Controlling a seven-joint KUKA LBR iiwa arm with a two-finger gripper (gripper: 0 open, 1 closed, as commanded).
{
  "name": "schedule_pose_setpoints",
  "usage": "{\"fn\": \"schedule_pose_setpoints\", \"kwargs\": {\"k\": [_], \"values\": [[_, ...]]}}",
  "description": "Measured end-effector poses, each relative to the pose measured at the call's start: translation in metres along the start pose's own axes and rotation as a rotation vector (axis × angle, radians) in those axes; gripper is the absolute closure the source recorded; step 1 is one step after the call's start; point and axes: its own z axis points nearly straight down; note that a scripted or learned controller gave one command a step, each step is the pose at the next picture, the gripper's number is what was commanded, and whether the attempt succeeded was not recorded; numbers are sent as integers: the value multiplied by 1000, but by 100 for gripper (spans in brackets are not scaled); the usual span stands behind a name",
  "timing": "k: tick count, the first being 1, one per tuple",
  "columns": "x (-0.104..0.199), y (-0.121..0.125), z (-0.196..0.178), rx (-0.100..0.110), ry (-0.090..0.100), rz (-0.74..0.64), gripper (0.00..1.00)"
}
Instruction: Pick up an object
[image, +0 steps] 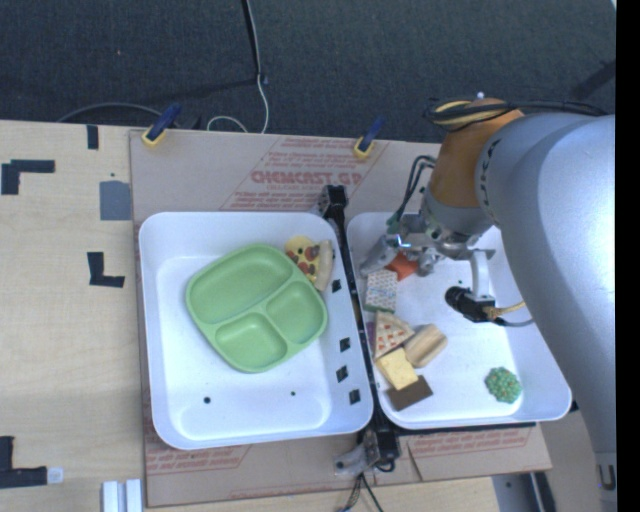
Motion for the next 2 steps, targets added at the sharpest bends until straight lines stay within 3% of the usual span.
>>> {"fn": "schedule_pose_setpoints", "kwargs": {"k": [1, 2], "values": [[5, 15, -3, -16, -2, -5, 0], [6, 16, -13, -22, -1, -5, 100]]}}
